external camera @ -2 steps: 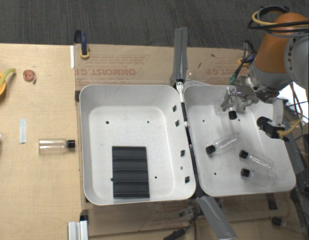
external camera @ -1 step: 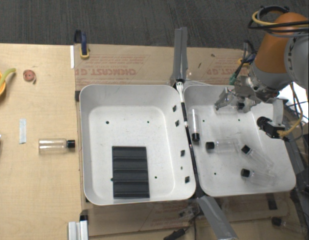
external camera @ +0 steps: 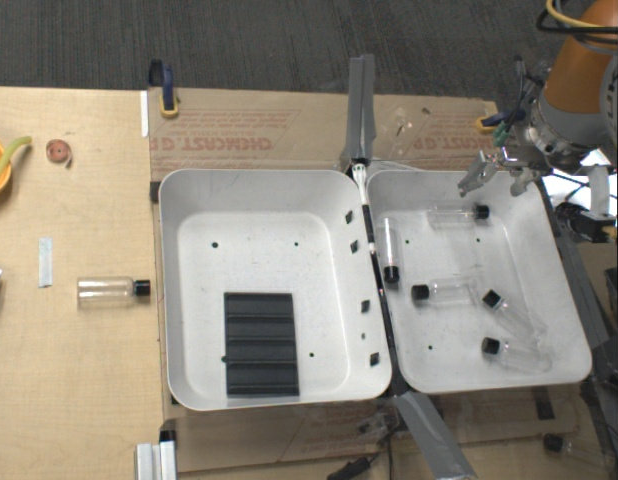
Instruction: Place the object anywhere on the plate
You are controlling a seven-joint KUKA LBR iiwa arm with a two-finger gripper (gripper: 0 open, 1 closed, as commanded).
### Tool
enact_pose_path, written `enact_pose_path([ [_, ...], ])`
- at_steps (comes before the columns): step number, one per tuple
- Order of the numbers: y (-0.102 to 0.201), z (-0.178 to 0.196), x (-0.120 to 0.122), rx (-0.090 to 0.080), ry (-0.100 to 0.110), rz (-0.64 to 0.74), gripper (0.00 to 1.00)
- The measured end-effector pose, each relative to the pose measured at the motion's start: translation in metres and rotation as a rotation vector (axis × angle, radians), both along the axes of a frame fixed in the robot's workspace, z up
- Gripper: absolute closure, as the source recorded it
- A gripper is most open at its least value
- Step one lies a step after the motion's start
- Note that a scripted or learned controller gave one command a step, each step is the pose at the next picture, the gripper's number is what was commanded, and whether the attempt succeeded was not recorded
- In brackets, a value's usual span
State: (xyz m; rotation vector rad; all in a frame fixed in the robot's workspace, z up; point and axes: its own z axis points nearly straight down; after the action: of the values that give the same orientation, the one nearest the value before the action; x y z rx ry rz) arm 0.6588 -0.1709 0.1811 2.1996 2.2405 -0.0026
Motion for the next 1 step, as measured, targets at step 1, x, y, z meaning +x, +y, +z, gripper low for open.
enact_pose_path([
  [1, -0.0519, 0.059, 0.0005, -0.001, -0.001, 0.153, 0.0],
])
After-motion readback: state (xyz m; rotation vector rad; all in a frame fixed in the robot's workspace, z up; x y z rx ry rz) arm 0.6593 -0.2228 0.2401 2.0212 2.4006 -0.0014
